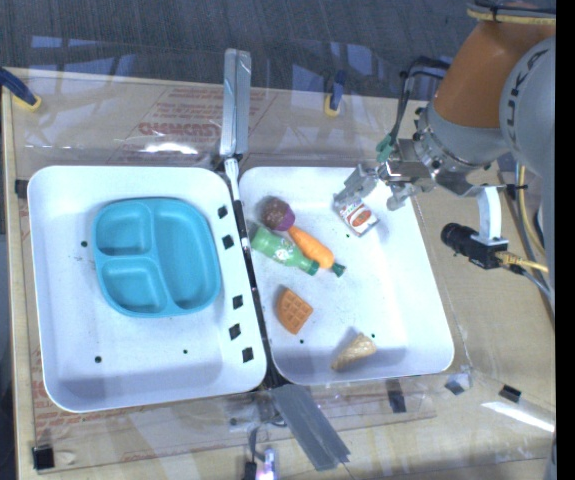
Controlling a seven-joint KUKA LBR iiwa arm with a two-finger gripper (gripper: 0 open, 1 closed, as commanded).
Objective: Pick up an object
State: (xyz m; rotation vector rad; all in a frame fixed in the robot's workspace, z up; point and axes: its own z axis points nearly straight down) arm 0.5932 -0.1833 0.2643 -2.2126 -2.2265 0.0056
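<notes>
One small can (356, 214) sits between the hand's (370, 194) fingers — lifted.

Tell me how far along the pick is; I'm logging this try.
Done: the gripper has reached the right bin, above a small red-labelled packet. In hand: nothing clearly lifted; whether the packet is gripped is unclear. Left: a sure grasp and lift. The carrot, bottle and waffle lie untouched.

Faint mirrored red print on bench sheet (179, 126), unreadable
</notes>
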